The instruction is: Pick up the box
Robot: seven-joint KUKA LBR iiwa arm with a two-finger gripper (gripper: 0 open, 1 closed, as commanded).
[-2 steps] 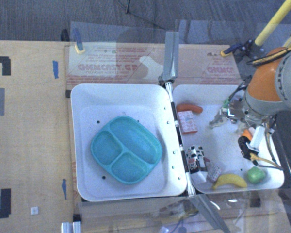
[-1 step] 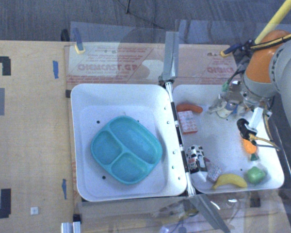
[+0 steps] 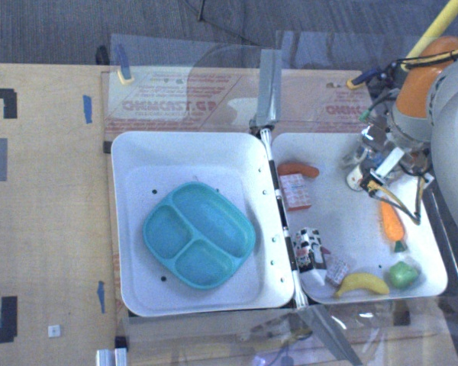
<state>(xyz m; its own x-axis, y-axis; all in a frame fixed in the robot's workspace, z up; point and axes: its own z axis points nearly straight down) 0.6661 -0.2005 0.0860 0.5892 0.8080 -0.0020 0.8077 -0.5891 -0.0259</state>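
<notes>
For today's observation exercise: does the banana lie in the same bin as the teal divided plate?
No: the banana lies in the right bin near its front edge, while the teal divided plate sits in the left bin.

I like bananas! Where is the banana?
The banana lies in the right bin, near its front edge, just left of the green fruit.

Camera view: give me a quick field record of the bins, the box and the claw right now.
left bin: holds a teal divided plate
right bin: box, sausage, carrot, banana, green item, black-and-white carton
box: red-and-white, lying flat by the left wall, just below the sausage
claw: over the bin's upper right, apart from the box
carrot: right side
banana: front edge, beside the green item
carton: front left
</notes>
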